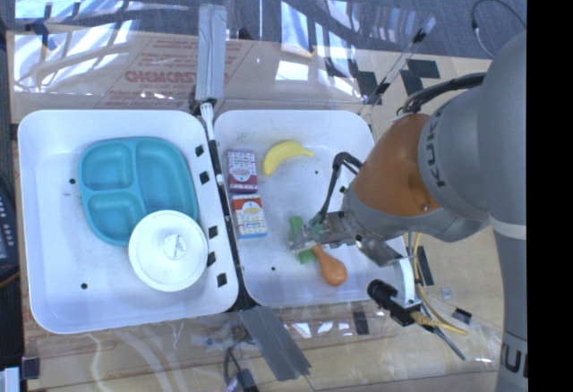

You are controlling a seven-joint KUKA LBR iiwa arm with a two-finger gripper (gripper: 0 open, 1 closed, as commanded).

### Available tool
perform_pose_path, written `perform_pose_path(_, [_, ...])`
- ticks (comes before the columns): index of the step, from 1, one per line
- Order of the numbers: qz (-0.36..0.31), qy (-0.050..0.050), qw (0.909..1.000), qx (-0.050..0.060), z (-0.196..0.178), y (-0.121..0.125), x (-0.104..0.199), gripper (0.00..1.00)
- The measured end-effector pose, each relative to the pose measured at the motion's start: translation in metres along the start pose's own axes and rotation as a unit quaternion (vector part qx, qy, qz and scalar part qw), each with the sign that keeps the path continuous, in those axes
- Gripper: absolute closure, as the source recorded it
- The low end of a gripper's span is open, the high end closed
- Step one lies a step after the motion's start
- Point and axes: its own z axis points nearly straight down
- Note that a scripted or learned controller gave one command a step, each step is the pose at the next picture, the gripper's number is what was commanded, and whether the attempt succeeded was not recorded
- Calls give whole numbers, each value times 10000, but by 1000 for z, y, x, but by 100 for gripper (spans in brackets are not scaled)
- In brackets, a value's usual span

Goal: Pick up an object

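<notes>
From the camera above the table, I reach in from the right, my grey arm [474,157] with its orange band [398,171] bent over the right bin [358,126]. My jaws [313,234] are down near the floor of that bin, toward its lower middle, and I cannot tell whether they are released or clenched; my wrist covers too much of them.

Right at my jaws lies a toy carrot [329,267] with an orange body and a green top [296,229]. The green end sits just beside, perhaps touching, my jaws, and the orange end points down toward the bin's near wall. I cannot tell that anything is between my fingers.

Higher in the same bin lies a yellow banana [285,154], well apart from me. Along the bin's left wall are two small boxes end to end: a dark red one [241,172] above and a lighter one [250,217] below, near the carrot's green end but not touching it.

The left bin [36,202] bears a blue divided tray [134,184], and a round white lid-like dish [168,249] overlaps the tray's lower right corner.
</notes>
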Motion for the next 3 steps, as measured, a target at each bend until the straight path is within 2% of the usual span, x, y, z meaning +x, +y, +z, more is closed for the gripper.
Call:
perform_pose_path(1, [-290,-3,9996,-4,-36,-6,3,100])
perform_pose_path(2, [65,-3,10000,-15,-171,29,72,100])
perform_pose_path(3, [1369,-10,9906,-7,-203,1,80,100])
